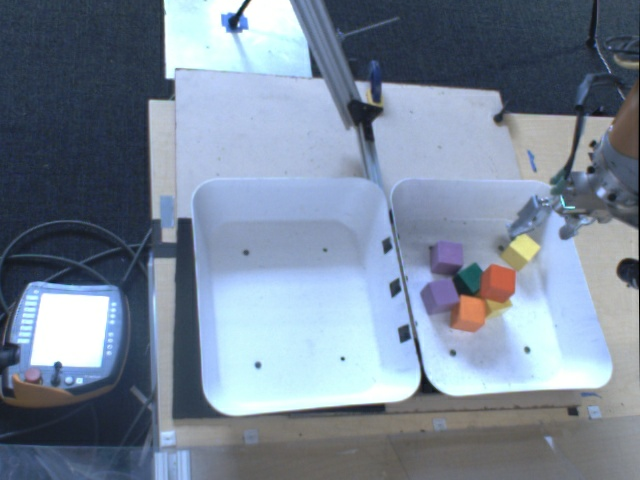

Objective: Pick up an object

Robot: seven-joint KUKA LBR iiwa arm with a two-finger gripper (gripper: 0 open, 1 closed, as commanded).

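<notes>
Spreading across most of the view, the table (260, 128) carries two white bins side by side. The left bin (210, 298) holds nothing that can be seen. The right bin (590, 358) holds a small heap of blocks near its middle.

The arm (625, 153) enters from the right and is cut off by the frame edge, so little more than its wrist shows. A metal pole (325, 43) slants down from the top toward the gap between the bins, and its upper end is cut off too. At lower left a pendant (65, 343) with a pale screen lies on the floor, its cable looping around it.

The pincer (527, 220) hangs over the right bin's far right part, just above a yellow block (520, 252). Whether that block sits between the fingers or merely below them is hard to make out, and I cannot tell if the fingers are apart or together.

Counting the blocks: two purple ones (446, 257), the second (438, 295) lower and to the left; two orange ones (498, 282), the other (467, 313) below it; one green block (469, 278) wedged among them, partly covered. A sliver of yellow (498, 307) peeks from under the orange pair, mostly hidden, so it may be a second yellow block.
</notes>
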